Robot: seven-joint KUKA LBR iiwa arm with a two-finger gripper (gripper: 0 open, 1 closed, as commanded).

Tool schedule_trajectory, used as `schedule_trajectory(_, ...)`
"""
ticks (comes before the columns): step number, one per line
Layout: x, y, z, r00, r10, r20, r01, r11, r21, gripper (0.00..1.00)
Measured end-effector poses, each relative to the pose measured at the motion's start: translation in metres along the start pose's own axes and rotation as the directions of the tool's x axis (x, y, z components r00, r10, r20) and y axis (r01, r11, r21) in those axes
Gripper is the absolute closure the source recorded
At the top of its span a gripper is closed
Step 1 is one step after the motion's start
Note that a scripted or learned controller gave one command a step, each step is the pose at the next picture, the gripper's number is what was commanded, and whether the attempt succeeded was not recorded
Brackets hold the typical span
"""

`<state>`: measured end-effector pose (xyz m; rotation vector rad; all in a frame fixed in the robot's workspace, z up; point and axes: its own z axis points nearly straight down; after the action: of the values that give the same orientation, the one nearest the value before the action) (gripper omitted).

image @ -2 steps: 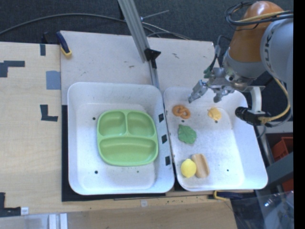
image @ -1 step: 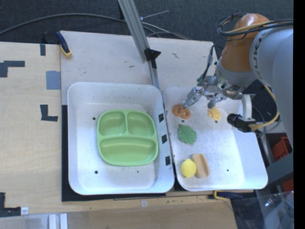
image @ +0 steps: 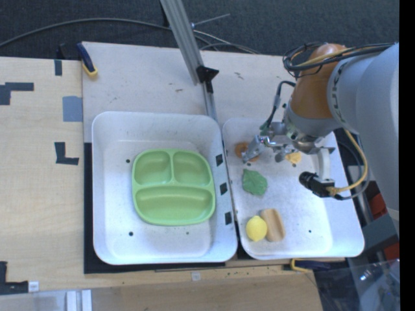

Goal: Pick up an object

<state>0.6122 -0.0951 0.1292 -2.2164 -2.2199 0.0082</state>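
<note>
A: Where the two white bins meet on the worktop [image: 149,83], what lies around the arm?

B: Left bin [image: 110,173]: a pale green divided tray [image: 173,186], smooth plastic, three compartments, rounded corners. Right bin [image: 337,229]: a crumpled green leafy piece [image: 255,183] near the middle; toward the near edge, a round yellow lemon-like item [image: 257,228] touching a tan, bun-shaped piece [image: 275,225]; a small orange object [image: 242,149] near the bin's far left corner; a small yellow scrap [image: 294,157] beside the wrist hardware. A slanted grey metal bar [image: 185,34] crosses the worktop above the bins.

A: Does anything obstruct the approach?

B: The grey arm [image: 363,102] with its orange band [image: 314,89] overhangs the right bin's far half; looping cables and a black connector [image: 318,183] hang over the bin's right side.

A: And the jaws?

B: The gripper [image: 254,151] sits low over the far left part of the right bin, just beside the orange object and above the green leafy piece. Whether the jaws are parted or closed cannot be told; the metal parts blur together. Contact with the orange object cannot be confirmed, and nothing is seen lifted.

A: Surfaces?

B: Bins are matte white, shallow, round-cornered, with dark specks; the worktop is pale wood-toned board with grey tape marks.
</note>
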Motion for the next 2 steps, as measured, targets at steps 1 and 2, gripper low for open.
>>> schedule_trajectory(1,0.001,0.001,-0.013,1.0,-0.002,-0.001,0.002,1.0,-0.004,1.0)
schedule_trajectory(2,0.003,-0.007,-0.061,1.0,0.0,0.0,0.0,1.0,-0.01,1.0)
